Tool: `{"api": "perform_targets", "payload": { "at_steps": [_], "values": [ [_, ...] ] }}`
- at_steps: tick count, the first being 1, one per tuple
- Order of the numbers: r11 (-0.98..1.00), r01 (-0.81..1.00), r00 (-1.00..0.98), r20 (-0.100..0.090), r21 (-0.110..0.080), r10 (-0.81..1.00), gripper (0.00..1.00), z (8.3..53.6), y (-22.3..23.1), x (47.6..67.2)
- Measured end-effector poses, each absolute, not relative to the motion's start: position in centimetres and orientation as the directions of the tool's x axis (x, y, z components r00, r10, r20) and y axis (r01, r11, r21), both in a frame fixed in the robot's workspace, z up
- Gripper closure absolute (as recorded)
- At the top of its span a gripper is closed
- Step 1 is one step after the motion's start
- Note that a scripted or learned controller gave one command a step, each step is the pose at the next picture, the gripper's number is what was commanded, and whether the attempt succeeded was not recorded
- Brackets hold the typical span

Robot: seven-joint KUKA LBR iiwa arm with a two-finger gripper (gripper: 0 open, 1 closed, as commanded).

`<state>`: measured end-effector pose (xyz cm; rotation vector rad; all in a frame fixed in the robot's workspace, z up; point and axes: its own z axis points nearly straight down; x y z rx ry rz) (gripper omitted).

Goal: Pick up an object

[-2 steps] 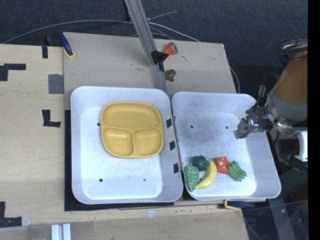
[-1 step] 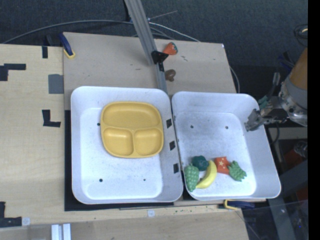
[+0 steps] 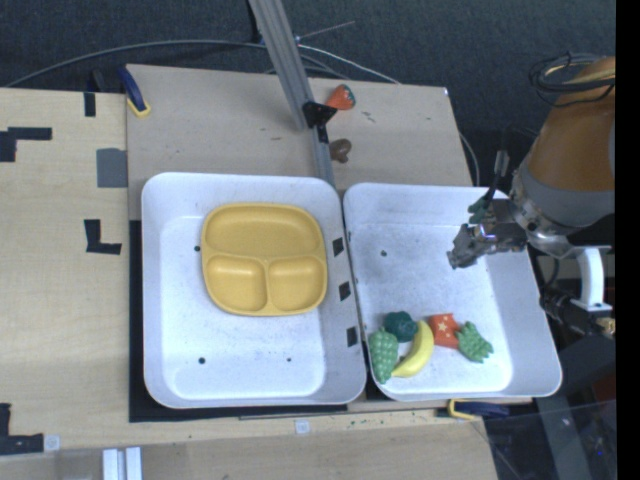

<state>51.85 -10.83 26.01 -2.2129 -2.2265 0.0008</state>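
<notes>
I take the right-hand shallow white plastic bin [image 3: 520,313] as my landmark. My dark two-finger gripper [image 3: 462,256] hangs over that bin's upper right part, close to its right wall, with my grey arm and its orange band [image 3: 575,98] reaching in from beyond the bin's right rim. From this slanted view the tips are a dark, blurred cluster, and I cannot tell how far apart they stand; I see nothing caught between them.

The things I could pick all lie together along the bin's near edge, well below my tips and toward the bin's lower left. There is a curved yellow plastic banana [image 3: 418,351], with a bunch of light green toy grapes [image 3: 383,353] touching its left end, nearest the bin's lower left corner. A dark green rounded toy vegetable [image 3: 401,325] sits just above the banana. Just to the right of it lies a small red-orange toy piece [image 3: 445,329], and beside that, nearest the bin's right wall, a bright green leafy toy [image 3: 474,344]. The bare speckled floor of the bin lies between my tips and this cluster.

To the left of my landmark bin, touching it side by side, stands the second shallow white bin [image 3: 160,298], which holds a yellow three-compartment plastic plate [image 3: 265,258] in its upper half.
</notes>
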Motion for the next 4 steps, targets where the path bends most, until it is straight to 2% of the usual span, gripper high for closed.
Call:
{"api": "perform_targets", "payload": {
  "at_steps": [2,3,4],
  "values": [
    [0.007,1.000,-0.007,0.002,-0.004,1.000,1.00,22.7,-0.2,50.9],
    [0.008,1.000,-0.008,0.002,-0.002,1.000,1.00,23.6,5.3,51.0],
    [0.007,1.000,-0.007,0.001,-0.003,1.000,1.00,23.8,10.1,50.2]
  ]
}}
